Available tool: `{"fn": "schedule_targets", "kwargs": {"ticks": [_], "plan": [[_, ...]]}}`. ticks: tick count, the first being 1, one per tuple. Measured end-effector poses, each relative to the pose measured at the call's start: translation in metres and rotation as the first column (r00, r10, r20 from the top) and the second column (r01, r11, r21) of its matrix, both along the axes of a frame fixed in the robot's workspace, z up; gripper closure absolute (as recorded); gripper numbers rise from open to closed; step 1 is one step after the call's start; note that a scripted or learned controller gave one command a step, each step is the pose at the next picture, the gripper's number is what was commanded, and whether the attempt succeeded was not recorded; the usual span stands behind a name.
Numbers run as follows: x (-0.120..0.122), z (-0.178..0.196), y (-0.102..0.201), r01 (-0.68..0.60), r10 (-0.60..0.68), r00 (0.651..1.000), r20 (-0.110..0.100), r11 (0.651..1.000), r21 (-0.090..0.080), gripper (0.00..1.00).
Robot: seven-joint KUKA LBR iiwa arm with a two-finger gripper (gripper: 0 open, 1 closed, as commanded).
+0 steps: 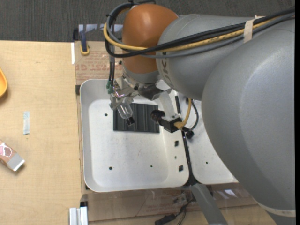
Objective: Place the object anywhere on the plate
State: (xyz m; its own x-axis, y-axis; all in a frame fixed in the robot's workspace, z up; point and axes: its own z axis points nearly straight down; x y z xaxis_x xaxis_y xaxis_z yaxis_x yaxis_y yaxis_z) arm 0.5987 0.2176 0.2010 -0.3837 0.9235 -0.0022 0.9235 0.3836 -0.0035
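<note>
The big grey arm (234, 78) leans in from the right, its orange band (143, 32) hanging over the far edge of the left white bin (93, 172). The gripper (125, 114) hovers low above a dark rectangular plate (143, 121) lying flat in the far part of that bin. I cannot tell how the gripper is set. I can make out no object for the plate. A small pink-and-white packet (9, 157) lies well apart on the wooden bench (42, 102) at the left.

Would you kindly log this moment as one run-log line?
gripper: over black plate, grasp unclear | plate: in left bin, upper part | task object: none identified on plate | status: placement unconfirmed
</note>
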Motion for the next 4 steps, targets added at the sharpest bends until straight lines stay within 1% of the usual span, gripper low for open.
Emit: {"fn": "schedule_targets", "kwargs": {"ticks": [1, 2, 3, 4], "plan": [[0.000, 0.000, 0.000, 0.000, 0.000, 1.000, 0.000, 1.000, 0.000, 0.00], [-0.004, -0.103, -0.002, 0.208, -0.208, 0.978, -0.001, 0.978, 0.000, 0.00], [-0.076, -0.111, 0.000, 0.701, -0.701, 0.713, 0.000, 0.713, -0.003, 0.00], [0.004, -0.084, 0.009, 0.221, -0.221, 0.975, 0.002, 0.975, 0.000, 0.00]]}}
